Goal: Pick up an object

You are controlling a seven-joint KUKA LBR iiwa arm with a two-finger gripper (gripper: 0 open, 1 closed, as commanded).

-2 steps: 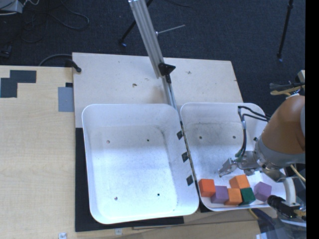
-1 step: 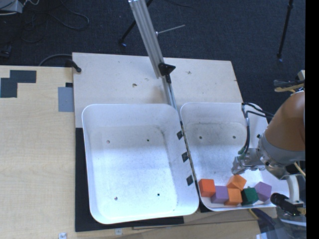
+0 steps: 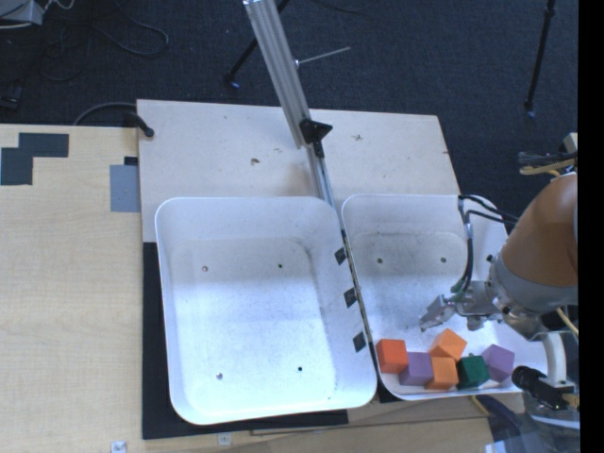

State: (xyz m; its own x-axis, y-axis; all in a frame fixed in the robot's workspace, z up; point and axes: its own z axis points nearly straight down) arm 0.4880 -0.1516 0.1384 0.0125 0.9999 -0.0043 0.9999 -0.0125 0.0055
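Dark carpet floor (image 3: 425, 45) with loose cables (image 3: 113, 26) at top. Pale wood bench (image 3: 66, 281) at left, grey patches. Aluminium rail (image 3: 283, 74) slanting overhead. Tripod leg (image 3: 540, 45) at right.

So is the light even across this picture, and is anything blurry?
Camera view: not even; the left bin has a bright patch on its floor that fades toward its far side, while the right bin looks greyer. The carpet beyond the bench is very dark. The gripper is soft, so its fingers are hard to read. The blocks show clear colours but fuzzy edges.
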